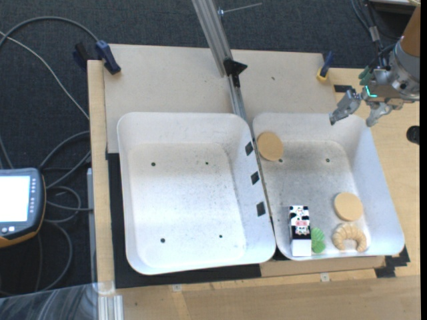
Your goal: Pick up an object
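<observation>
Hovering above the right bin's [373, 172] far corner, the gripper [357, 110] looks spread and empty; best to descend squarely over the round disc [348, 206] lying near the croissant [351, 237]

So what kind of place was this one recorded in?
Probably a robotics lab, a bin-picking test bench: two white bins on a clamped board, a gripper above them, and a teach pendant beside cables on dark carpet.

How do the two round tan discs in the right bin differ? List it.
Place: one disc leans on the right bin's far-left wall; the other disc lies near the croissant.
Pose: the first is tilted, the second flat.
Both are round, tan, alike in size.
</observation>
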`<state>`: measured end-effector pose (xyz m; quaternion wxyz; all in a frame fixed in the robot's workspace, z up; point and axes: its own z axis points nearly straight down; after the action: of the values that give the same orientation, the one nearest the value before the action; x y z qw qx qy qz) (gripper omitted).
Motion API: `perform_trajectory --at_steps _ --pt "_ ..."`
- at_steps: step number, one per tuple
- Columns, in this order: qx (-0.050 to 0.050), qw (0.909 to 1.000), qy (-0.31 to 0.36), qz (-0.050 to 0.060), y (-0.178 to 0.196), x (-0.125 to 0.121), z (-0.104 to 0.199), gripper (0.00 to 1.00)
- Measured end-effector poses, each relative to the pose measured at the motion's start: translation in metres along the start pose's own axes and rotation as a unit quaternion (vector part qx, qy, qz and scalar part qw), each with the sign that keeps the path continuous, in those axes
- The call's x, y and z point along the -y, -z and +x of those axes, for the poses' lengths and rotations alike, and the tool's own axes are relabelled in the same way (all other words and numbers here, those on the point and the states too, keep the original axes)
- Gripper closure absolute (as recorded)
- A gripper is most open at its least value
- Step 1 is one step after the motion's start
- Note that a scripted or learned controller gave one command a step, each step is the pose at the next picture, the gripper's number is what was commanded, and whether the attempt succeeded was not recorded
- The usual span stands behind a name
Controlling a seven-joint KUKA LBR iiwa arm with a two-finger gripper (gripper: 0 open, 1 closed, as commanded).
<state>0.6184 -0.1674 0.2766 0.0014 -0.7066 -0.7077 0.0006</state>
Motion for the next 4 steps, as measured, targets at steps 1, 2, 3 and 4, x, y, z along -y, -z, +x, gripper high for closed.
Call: perform_trajectory --at_steps 1,2,3,4 --pt "0.0 1.0 -0.001 0.002 -0.055 0.006 -0.008 0.0" --pt "0.0 1.0 0.0 0.002 -0.098 0.007 -0.004 0.0" --pt "-0.001 1.0 -0.001 0.003 -0.155 0.017 0.002 0.0" --pt "0.0 1.0 0.0 -0.002 -0.139 0.014 0.001 1.0"
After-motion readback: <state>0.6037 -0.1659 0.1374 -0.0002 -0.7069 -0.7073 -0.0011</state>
